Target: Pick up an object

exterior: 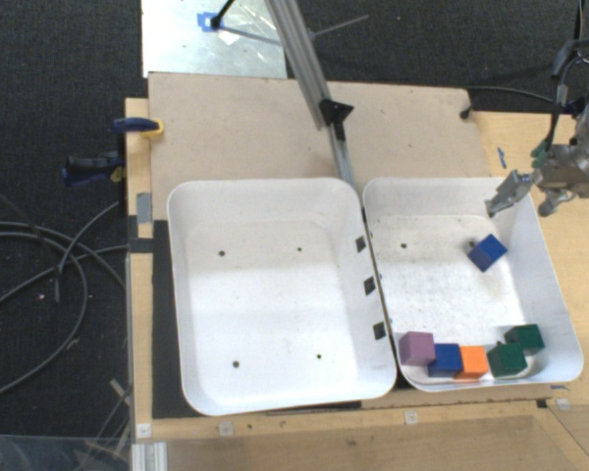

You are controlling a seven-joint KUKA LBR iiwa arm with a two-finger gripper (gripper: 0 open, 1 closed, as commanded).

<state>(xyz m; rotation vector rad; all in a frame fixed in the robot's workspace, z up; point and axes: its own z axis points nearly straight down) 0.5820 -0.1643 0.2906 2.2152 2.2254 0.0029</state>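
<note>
Alone near the middle of the right bin lies a blue cube, tilted, touching nothing. Above and to its right hangs the gripper, its fingers spread wide with nothing between them. Along the bin's near edge sit a purple block, another blue block, an orange block and two green blocks.

view: one fixed camera above the bench | direction: looks down at a slant, far edge of bench at top | distance: far enough to take in the left bin, the right bin and the dark floor around | arm enters at right edge
</note>
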